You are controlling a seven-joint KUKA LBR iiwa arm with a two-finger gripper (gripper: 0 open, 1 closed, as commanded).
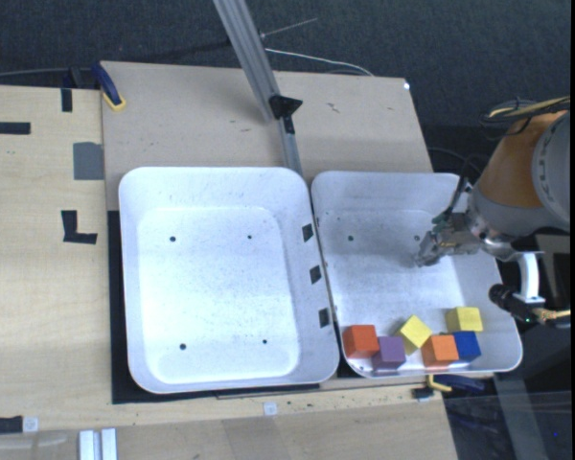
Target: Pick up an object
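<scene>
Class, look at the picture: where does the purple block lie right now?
The purple block lies in the right bin, near its front edge, beside the orange block on its left and just below the yellow block.

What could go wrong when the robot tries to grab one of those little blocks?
The small coloured blocks, like the orange cube and purple cube, sit crowded together along the right white bin's near wall. The two-finger gripper might bump neighbours or pinch two together. It hangs away from them, so it could also close on nothing.
</scene>
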